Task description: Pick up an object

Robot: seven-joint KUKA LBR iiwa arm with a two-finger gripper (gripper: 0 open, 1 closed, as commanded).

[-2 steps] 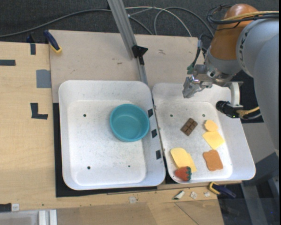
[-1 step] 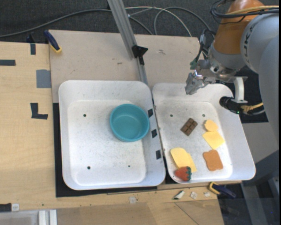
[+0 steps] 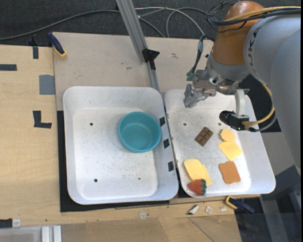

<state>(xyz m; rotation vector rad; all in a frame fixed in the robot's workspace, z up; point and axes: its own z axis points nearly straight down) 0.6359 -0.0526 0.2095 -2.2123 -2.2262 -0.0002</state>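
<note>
Over the right bin's (image 3: 257,183) far left corner my hand (image 3: 191,101) hangs, with nothing visibly caught in it; how far it is parted I cannot tell from this angle. Nearest below it lies a brown chocolate block (image 3: 204,136), flat on the bin floor, its long axis slanting from near-left to far-right. Just right of it sit a small yellow piece (image 3: 227,135) and a larger yellow wedge (image 3: 230,149), with an orange cracker (image 3: 230,172) nearer the front. Another yellow slab (image 3: 196,169) lies front-left, its long axis running roughly front to back, touching a red strawberry (image 3: 197,186). A teal bowl (image 3: 139,131) stands upright in the left bin (image 3: 81,135).
</note>
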